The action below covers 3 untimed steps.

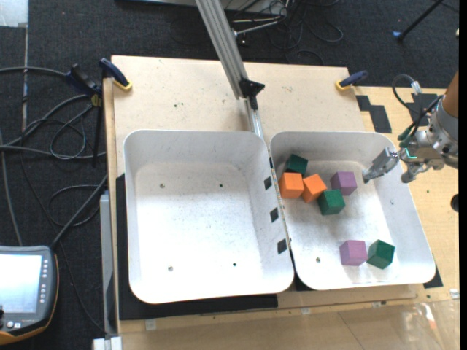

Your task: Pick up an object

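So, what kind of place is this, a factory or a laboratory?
Most likely a robotics laboratory test bench. Two white bins sit on a plywood board held by clamps, loose cables lie on the dark carpet, and a teach pendant rests at lower left. The gripper hovers above colored blocks.

Open floor across the left bin (197, 217); cubes (318, 187) crowding the right bin (408, 217), bare centre strip between clusters.
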Motion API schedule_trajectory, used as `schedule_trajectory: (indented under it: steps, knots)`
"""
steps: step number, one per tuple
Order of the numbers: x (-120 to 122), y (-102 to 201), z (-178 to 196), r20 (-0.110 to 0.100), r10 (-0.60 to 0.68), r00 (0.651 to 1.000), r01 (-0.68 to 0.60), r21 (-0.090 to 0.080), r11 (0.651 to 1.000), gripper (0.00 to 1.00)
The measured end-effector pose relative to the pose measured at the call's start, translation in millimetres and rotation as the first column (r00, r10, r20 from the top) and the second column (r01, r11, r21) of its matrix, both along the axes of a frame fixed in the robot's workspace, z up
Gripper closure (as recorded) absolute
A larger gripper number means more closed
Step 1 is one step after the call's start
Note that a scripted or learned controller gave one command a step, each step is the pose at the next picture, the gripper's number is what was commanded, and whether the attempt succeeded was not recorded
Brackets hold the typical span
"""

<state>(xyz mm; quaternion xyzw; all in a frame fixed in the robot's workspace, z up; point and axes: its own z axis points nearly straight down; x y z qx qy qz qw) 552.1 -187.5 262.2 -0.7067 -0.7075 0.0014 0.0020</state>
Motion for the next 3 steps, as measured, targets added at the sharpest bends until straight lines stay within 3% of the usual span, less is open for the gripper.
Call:
schedule_trajectory:
  steps: [1, 3]
  knots:
    - [1, 0, 3, 0.005, 0.0, 1.0, 0.0, -0.001, 1.0, 0.0]
    - [12, 12, -102, -0.001, 0.0, 1.0, 0.0, 0.0, 1.0, 0.0]
